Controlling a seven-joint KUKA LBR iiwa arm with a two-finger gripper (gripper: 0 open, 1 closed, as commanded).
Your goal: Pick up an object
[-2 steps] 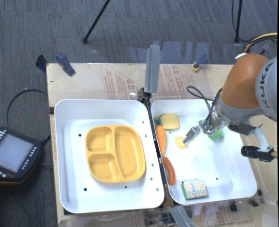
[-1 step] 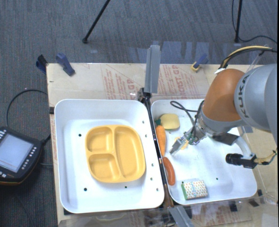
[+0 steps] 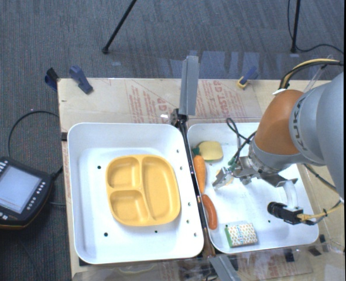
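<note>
My gripper (image 3: 221, 179) hovers low over the left part of the right bin (image 3: 260, 204), its two metal fingers (image 3: 217, 182) spread open and holding nothing. Just left of the fingertips, an orange carrot (image 3: 199, 171) lies along the bin's left wall. A reddish-orange sausage (image 3: 209, 211) rests below the carrot. At the bin's far left is a pale yellow rounded piece (image 3: 211, 150), above the gripper. A small box with a dotted pattern (image 3: 241, 234) sits at the near edge.
The left bin (image 3: 85, 157) holds a yellow divided plate (image 3: 143, 189). A grey upright post (image 3: 189, 92) stands behind the seam between the bins. The arm's orange band and grey body (image 3: 290, 130) cover the right bin's far right part.
</note>
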